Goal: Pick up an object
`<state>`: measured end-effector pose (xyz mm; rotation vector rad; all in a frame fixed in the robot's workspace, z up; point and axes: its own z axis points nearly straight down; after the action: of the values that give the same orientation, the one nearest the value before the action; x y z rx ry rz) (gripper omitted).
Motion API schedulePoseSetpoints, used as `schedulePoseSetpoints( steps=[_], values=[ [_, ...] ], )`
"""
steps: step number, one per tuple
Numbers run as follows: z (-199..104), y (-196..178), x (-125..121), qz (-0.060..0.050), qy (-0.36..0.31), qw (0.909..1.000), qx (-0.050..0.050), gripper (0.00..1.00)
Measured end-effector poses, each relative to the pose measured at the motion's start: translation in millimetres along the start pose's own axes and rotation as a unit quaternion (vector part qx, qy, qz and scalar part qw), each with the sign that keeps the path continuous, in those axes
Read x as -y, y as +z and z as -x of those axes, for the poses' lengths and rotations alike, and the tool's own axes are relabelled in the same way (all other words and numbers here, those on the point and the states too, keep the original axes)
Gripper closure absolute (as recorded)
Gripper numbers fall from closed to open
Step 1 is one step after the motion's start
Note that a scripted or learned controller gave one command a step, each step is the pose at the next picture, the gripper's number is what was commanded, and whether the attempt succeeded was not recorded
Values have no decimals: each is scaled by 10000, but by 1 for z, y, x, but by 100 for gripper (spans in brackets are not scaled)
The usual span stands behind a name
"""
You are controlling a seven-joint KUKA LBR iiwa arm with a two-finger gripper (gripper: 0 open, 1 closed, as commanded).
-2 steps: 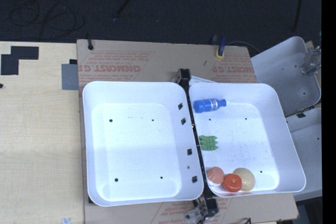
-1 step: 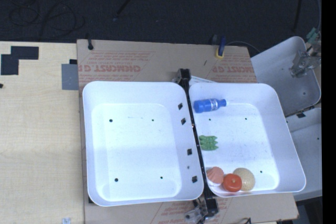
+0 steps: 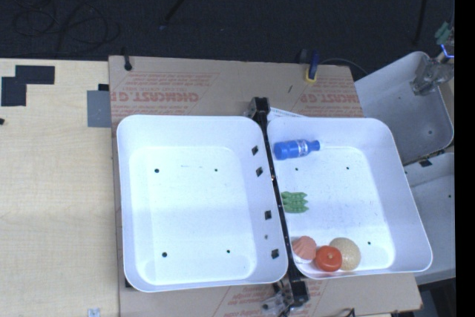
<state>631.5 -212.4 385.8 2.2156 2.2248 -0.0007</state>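
progress: pick not yet begun, every object lies loose in the right bin [image 3: 386, 137] | blue bottle [image 3: 296, 148] at that bin's far left | green pea-pod toy [image 3: 294, 202] mid-left | pink piece [image 3: 303, 247], red round piece [image 3: 328, 258], tan round piece [image 3: 346, 252] clustered at near-left corner | pincer: opening cannot tell, nothing seen held or touched

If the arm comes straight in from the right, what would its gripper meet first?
Probably the right bin, at its outer rim. If it clears that from above, the blue bottle or the pale round object comes next, depending on its line. Depth is unclear.
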Motion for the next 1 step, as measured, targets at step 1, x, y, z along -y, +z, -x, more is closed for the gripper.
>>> schedulePoseSetpoints(
  steps=[1],
  values=[
    [0, -23, -14, 2, -1, 10000, 0, 100]
  ],
)
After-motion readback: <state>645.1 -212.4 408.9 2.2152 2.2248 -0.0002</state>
